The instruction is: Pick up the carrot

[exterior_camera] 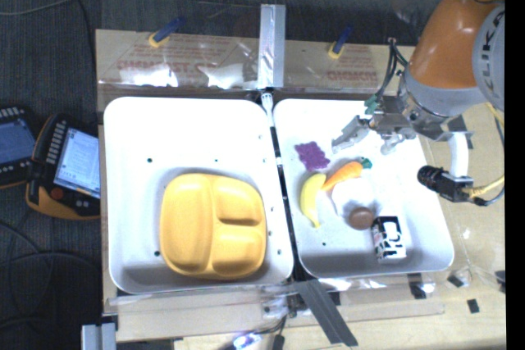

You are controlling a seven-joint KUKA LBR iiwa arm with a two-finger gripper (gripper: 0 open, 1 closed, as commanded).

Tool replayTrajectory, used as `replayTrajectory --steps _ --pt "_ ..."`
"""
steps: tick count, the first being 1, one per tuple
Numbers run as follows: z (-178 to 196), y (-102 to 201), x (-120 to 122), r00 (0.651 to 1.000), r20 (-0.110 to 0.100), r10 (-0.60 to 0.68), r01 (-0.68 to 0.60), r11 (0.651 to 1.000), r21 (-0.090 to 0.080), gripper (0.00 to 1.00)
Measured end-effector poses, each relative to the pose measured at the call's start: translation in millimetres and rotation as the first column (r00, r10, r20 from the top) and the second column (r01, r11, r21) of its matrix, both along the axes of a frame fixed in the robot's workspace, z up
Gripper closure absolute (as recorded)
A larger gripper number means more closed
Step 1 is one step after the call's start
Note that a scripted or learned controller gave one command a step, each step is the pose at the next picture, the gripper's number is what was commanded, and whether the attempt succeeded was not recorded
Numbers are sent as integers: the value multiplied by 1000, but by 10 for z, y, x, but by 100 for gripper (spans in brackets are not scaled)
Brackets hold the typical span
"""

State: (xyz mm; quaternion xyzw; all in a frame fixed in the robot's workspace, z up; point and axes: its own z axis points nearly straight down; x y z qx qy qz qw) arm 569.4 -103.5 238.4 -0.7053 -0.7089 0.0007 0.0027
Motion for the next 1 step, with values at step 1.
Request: replayTrajectory --steps 1 --pt "-1104 -201 156 1000 -1 13 -13 1000 -2 0"
